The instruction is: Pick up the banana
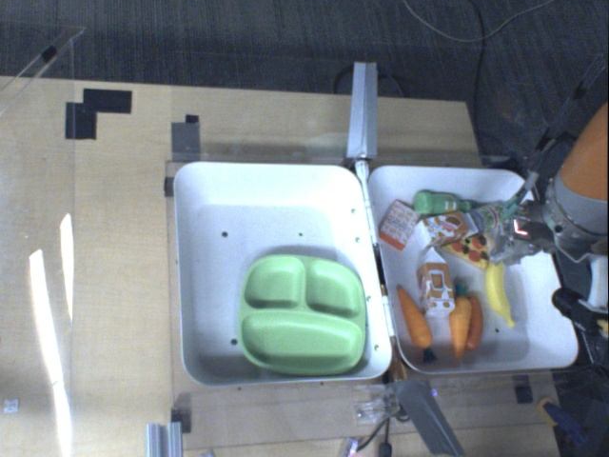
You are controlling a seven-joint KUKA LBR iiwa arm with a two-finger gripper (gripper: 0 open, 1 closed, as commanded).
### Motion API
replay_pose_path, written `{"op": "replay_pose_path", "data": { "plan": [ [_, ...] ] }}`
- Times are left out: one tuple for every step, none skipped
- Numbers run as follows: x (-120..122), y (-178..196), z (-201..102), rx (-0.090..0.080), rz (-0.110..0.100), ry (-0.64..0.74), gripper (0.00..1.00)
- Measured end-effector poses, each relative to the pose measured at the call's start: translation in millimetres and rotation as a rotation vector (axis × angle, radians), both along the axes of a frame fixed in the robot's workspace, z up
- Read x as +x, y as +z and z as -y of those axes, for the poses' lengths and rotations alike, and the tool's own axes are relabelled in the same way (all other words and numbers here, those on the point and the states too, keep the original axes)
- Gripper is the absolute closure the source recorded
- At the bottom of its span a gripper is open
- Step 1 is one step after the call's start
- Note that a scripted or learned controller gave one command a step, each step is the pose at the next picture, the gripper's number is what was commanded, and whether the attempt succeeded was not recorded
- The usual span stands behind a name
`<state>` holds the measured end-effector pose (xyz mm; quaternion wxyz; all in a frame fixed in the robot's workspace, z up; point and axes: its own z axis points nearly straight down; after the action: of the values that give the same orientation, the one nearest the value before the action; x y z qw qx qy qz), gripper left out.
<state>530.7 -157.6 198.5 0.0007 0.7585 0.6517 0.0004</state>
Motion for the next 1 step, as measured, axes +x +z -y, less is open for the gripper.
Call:
{"op": "replay_pose_path", "data": {
  "plan": [
    [19.8,29.3,-0.8,0.000,-0.002,0.018,1.00]
  ]
}}
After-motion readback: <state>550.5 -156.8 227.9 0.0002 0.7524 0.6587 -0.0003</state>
